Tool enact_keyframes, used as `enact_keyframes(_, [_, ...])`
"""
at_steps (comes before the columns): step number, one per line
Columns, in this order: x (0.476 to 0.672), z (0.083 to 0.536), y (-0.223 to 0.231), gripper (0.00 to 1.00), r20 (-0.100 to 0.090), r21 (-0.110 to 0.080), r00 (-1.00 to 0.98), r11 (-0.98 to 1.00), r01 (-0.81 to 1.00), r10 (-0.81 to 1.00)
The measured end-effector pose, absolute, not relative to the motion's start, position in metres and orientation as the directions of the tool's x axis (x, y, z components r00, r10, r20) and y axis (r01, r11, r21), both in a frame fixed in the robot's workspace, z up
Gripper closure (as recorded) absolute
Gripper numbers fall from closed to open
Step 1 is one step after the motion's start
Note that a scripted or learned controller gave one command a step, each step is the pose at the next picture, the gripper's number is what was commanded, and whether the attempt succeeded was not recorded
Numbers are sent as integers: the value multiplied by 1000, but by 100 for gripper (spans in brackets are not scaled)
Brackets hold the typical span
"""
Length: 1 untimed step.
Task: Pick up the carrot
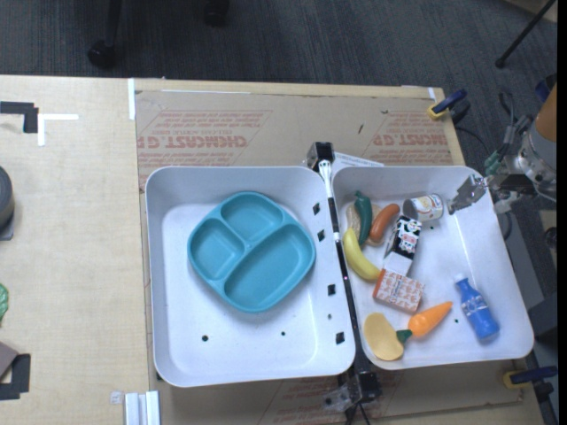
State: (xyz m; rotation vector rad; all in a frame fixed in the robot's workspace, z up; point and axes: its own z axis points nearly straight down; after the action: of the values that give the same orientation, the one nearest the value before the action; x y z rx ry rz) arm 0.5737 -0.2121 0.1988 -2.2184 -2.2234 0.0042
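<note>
Two white bins side by side: left bin (pixel 168 343) has a blue divided plate (pixel 252 251). Right bin: banana (pixel 357 255), then carrot (pixel 429 319) near the front, blue bottle (pixel 476 307) just beside. Gripper (pixel 468 193) at right bin's far rim, probably open, nothing between its fingers.

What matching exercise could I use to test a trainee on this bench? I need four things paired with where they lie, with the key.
Things:
1. carrot
2. blue bottle
3. banana
4. blue divided plate

Places:
A. in the left bin, alone
B. near the right bin's front edge, leafy end toward a yellow piece
C. near the right bin's right wall
D. along the right bin's left wall, beside the divider

Pairs: 1-B, 2-C, 3-D, 4-A
</note>
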Motion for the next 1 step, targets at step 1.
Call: enact_keyframes(1, [505, 117, -222, 0, 1, 0, -341, 341, 940, 940])
